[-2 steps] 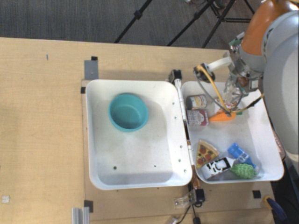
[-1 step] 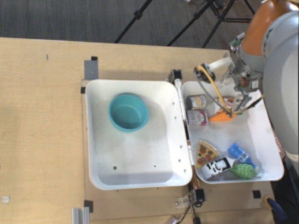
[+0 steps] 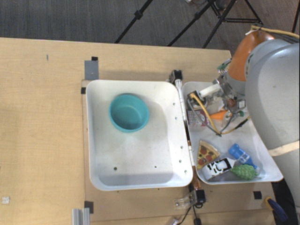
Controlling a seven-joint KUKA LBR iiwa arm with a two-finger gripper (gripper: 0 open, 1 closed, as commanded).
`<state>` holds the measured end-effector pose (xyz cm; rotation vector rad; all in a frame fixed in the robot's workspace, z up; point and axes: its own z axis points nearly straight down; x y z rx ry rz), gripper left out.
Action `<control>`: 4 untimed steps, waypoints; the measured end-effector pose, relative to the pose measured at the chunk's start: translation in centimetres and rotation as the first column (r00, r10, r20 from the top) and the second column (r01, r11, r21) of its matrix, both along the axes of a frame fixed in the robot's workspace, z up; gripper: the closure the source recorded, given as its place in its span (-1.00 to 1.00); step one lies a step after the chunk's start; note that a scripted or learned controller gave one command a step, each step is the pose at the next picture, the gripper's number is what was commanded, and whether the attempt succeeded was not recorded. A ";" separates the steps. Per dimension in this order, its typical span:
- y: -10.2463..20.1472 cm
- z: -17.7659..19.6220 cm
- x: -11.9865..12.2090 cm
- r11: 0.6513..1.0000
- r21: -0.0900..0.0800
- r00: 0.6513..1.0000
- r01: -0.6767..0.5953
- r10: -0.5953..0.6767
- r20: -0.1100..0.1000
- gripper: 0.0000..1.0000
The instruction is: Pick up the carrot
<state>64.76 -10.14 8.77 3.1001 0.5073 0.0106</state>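
The tool (image 3: 220, 108) is low in the far half of the right bin (image 3: 272, 175), amid cables — whether it is open or closed cannot be told. An orange sliver beside it, the carrot (image 3: 217, 116), lies on the bin floor; no grasp is visible, so judging from this, the pick is not yet done. Nearer the bin's front edge lie a pizza slice (image 3: 206, 153), a blue bottle (image 3: 240, 154) and a green toy (image 3: 244, 171). The left bin (image 3: 136, 172) holds a teal bowl (image 3: 129, 112).
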 end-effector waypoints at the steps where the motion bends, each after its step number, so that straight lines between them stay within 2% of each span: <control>1: -0.4 9.7 -0.5 0.993 0.001 0.993 0.119 -0.119 -0.001 -1.00; 2: -1.2 0.4 -2.0 0.981 0.001 0.981 -0.193 0.193 -0.004 -1.00; 3: -1.1 1.5 -1.9 0.981 0.002 0.981 -0.194 0.194 -0.002 1.00; 4: 6.1 11.5 1.5 0.953 -0.002 0.953 -0.303 0.303 -0.001 1.00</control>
